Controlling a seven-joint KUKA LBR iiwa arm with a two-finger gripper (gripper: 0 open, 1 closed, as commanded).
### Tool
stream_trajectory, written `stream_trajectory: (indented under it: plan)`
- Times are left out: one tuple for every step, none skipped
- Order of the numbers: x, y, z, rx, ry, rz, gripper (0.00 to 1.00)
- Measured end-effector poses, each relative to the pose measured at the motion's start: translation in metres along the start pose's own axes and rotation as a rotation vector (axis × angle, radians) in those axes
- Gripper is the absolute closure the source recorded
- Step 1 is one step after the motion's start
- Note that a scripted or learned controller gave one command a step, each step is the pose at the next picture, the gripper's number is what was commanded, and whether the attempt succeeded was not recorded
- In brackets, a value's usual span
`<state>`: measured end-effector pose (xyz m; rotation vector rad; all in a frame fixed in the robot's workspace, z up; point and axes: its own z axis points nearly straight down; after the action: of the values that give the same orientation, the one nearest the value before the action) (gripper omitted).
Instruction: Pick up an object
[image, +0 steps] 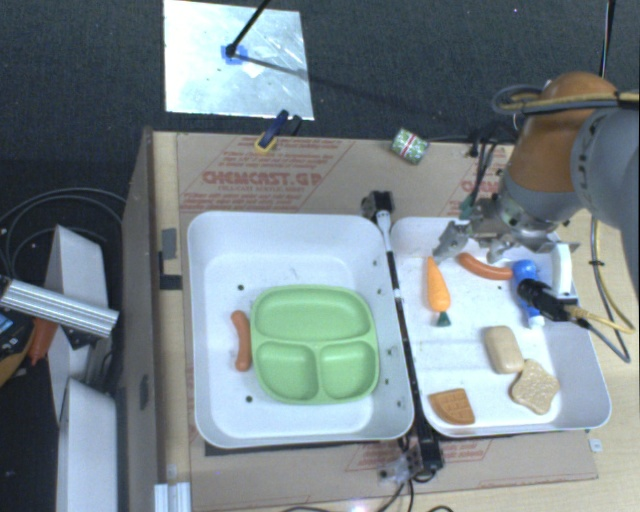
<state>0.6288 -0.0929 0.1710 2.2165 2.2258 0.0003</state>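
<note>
White plastic rims frame two shallow bins set side by side on the counter (260, 175), sharing a narrow dividing edge down the middle. The pincer (455, 238) hangs over the right bin (600, 400) near that bin's 11 o'clock corner, close to the back rim; whether it is open or closed cannot be told from this angle, and nothing is seen held in it. The nearest things to pick are an orange sausage (485, 267), lying just at the pincer's 4 o'clock, and a carrot (437, 285) at its 6 o'clock, stem end towards the front, near the dividing edge. A blue piece (523, 270) sits just beyond the sausage at 3 o'clock. The bin's middle floor is bare white. Towards the front rim lie a pale bread roll (504, 349), a rough toast slice (535, 386) at the roll's 5 o'clock, and an orange cracker (453, 405) almost against the front edge. In the left bin (210, 260) a green divided plate (315, 340) takes up the centre, with a brown sausage (240, 340) just at its 9 o'clock and open floor along the back wall.
</note>
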Motion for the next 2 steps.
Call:
stream_trajectory:
  plan:
    - [-0.0007, 0.0071, 0.0787, 0.002, 0.000, 0.002, 0.00]
    - [0.0080, 0.0098, 0.0861, -0.002, 0.000, 0.000, 0.00]
